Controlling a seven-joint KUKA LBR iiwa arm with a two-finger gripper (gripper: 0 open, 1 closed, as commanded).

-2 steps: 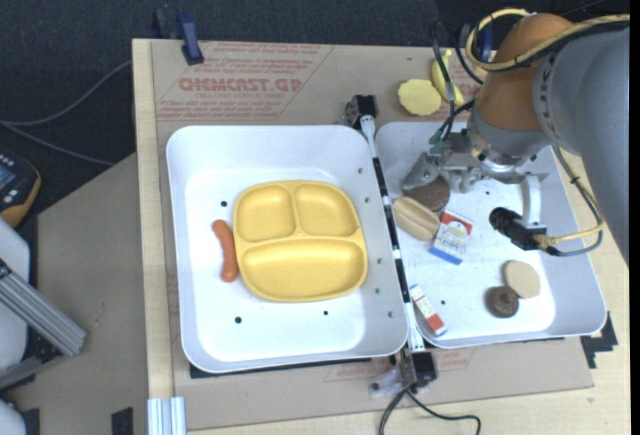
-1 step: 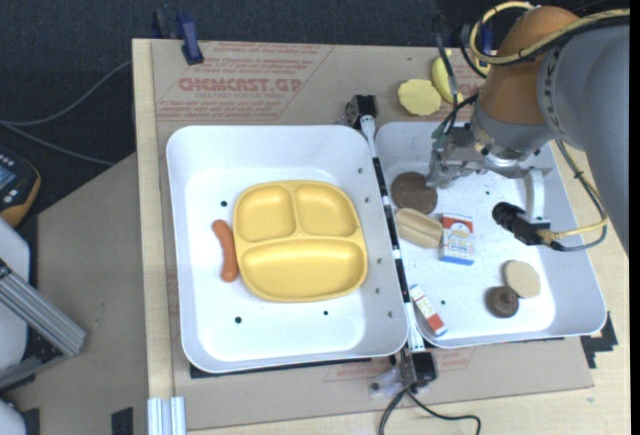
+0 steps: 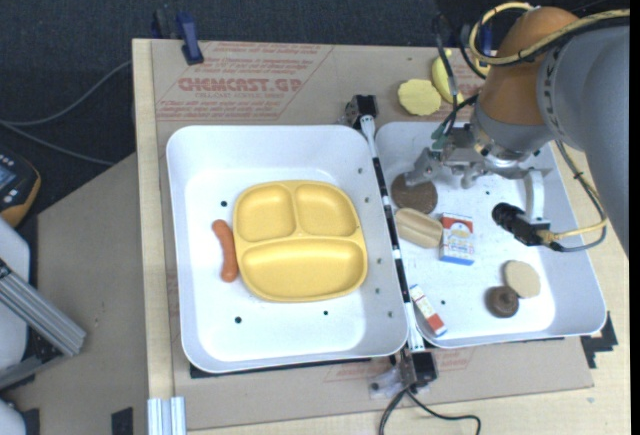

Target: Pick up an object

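Observation:
My gripper (image 3: 444, 163) hangs low over the back left of the right bin (image 3: 570, 318), under the orange band of the arm (image 3: 515, 93). A brown round cookie (image 3: 413, 194) lies just below and left of it, close to its tip. Whether they touch is unclear. Nearer the front lie a tan bread-like block (image 3: 420, 227) and a small red, white and blue box (image 3: 458, 239). A pale round biscuit (image 3: 521, 278), a dark brown round piece (image 3: 502, 301) and a red and white packet (image 3: 427, 311) sit along the bin's front.
The left bin (image 3: 195, 163) holds a yellow divided plate (image 3: 298, 241) and an orange-red sausage (image 3: 226, 250) beside it. Two yellow pieces (image 3: 420, 96) lie on the bench behind the right bin. A black plug on a cable (image 3: 518, 221) hangs over the right bin.

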